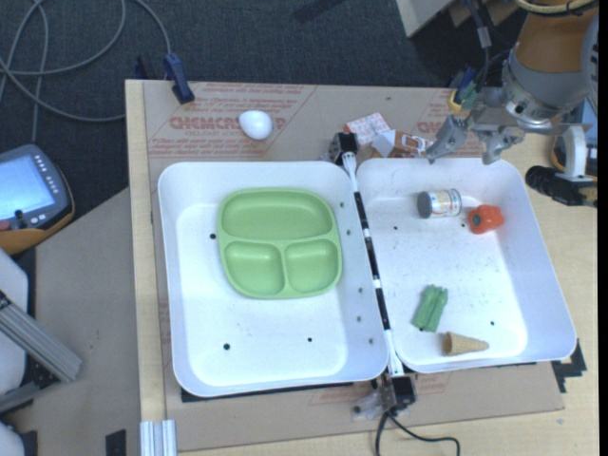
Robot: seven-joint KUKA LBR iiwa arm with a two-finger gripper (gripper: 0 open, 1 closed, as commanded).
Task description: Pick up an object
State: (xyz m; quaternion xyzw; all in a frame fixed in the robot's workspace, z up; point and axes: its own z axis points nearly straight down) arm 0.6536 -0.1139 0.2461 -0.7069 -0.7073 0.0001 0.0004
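The right bin (532,283) holds a small silver jar (438,202) lying on its side, an orange-red toy (485,218) just right of it, a green ridged piece (429,308) and a tan cone (464,344) near the front. My gripper (472,144) hangs over the back rim of this bin, behind the jar and the orange-red toy. Its two fingers are spread apart, open, with nothing between them.
The left bin (190,312) carries a green divided plate (280,242). On the cardboard behind the bins lie a white egg-shaped object (255,123) and some wrappers (378,134). A blue clamp (177,77) grips the board's back left corner.
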